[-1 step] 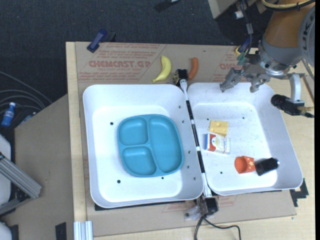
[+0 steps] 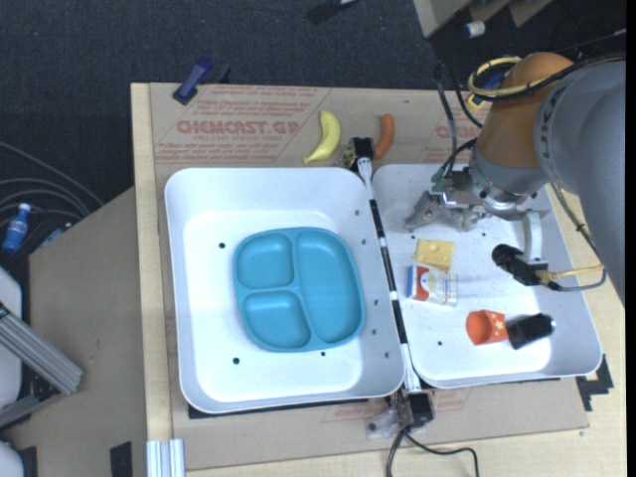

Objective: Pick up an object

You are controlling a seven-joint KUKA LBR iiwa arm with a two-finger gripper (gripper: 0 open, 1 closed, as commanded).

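My gripper hangs over the back of the right bin, near its left wall, below the orange wrist band. Nothing shows in its grasp. Just in front of it a small yellow block lies on the bin floor. Closer to the front is a red, white and blue packet. At the front right an orange piece lies against a black piece.
The left bin holds a blue divided plate. Behind the bins, on the bench board, lie a banana, an orange stick-like item and a blue object. The arm covers the right bin's back right corner.
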